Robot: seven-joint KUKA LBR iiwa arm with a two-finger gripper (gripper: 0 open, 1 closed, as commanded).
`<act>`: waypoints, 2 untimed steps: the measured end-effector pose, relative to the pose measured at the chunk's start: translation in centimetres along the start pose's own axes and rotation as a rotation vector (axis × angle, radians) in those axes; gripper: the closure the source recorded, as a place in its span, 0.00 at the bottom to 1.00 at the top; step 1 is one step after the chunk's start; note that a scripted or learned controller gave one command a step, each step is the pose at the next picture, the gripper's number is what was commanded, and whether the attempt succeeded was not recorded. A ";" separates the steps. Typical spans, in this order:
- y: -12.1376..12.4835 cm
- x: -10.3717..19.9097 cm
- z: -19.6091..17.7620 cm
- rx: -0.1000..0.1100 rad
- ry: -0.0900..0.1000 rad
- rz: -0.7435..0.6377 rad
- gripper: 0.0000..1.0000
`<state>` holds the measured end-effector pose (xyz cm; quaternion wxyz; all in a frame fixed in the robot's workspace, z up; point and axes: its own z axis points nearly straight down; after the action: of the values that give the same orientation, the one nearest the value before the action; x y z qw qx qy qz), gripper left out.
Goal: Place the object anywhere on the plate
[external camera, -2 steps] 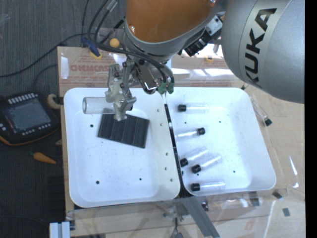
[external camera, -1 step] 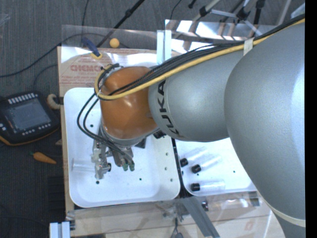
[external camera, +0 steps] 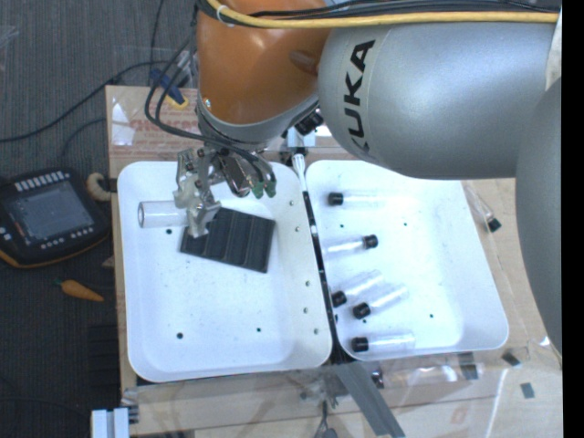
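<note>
Clear plastic, round and hollow, the small test tube (external camera: 157,213) lies on its side in the left white shallow bin (external camera: 155,336), sticking out leftward from the two-finger gripper (external camera: 194,210). Its right end disappears among the metal fingers (external camera: 189,190), which seem to be clamped on it, though the grip is partly hidden by the gripper's own hardware. Just right of and below the tube sits the black ribbed rectangular plate (external camera: 233,238), tilted in the bin, its upper left corner right under the fingertips.

The risks from here, as I judge them: the tube is held near one end, so most of its length overhangs away from the plate. If the fingers let go where they are, the tube would probably land with only its tip on the corner and tip or roll off onto the bin floor. A smooth round tube could also slide along the plate's ribs or roll off its edge after release. Another worry is the fingertips pressing into the plate's corner and shoving it.

The grey arm with the orange band (external camera: 246,44) looms over the bin. In the right white bin (external camera: 438,336) lie several more black-capped clear tubes (external camera: 351,244), well apart from the work.
</note>
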<state>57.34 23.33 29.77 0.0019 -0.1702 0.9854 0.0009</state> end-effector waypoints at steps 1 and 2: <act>1.9 6.9 2.5 -0.003 0.003 -0.472 1.00; 1.9 6.9 2.5 -0.003 0.003 -0.472 0.00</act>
<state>50.18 22.84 27.27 0.0004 -0.3960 0.9183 0.0019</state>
